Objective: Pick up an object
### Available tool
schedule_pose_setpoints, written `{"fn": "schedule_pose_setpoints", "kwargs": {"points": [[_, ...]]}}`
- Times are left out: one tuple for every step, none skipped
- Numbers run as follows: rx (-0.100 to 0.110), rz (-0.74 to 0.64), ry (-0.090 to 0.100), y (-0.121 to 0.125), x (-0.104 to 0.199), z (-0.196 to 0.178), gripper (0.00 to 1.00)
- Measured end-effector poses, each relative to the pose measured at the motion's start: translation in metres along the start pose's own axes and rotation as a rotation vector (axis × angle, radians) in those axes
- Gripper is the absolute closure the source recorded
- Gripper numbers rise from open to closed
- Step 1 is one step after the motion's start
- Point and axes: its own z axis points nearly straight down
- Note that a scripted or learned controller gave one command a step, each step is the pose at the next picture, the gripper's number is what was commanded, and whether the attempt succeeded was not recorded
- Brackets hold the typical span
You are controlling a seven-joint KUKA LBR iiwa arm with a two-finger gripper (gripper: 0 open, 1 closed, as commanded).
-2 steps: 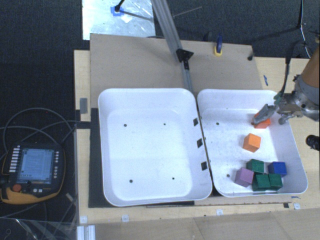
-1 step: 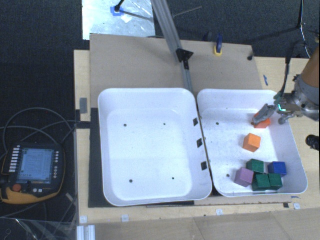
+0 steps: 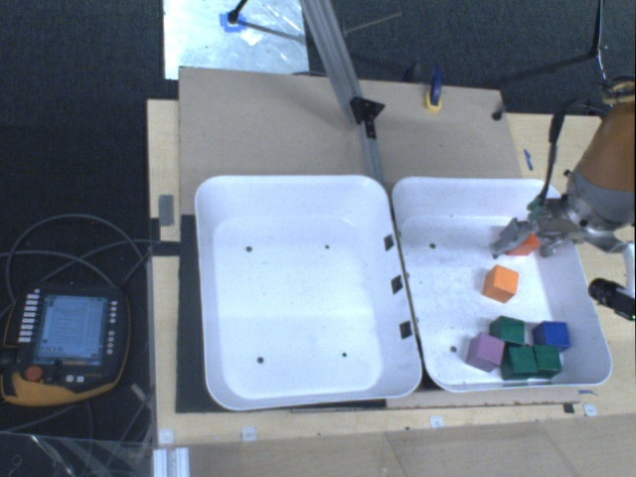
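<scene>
1. Blocks sit in the right bin [image 3: 586, 366]: an orange block [image 3: 501, 283] alone mid-bin, then a cluster at the near corner, namely a purple block [image 3: 486, 350], green blocks [image 3: 519, 351] and a blue block [image 3: 552, 335].
2. Gripper [image 3: 524, 237] is low in the right bin near its far side, with a small orange-red piece [image 3: 524, 245] right at its tip.
3. Jaws: cannot tell from here whether they are spread, closed, or around that piece; the tip is too blurred.
4. Left bin [image 3: 298, 192] has only its white floor showing.
5. My read: the grasp is at the closing stage. To do it well, centre the piece between the jaws, close fully, then lift straight up, clear of the bin wall.
6. Risk, as I judge it: an off-centre pinch could flick the piece away.
</scene>
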Motion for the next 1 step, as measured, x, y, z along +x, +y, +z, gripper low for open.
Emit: {"fn": "schedule_pose_setpoints", "kwargs": {"points": [[0.001,0.002,0.000,-0.0025,-0.0029,0.0421,0.00]]}}
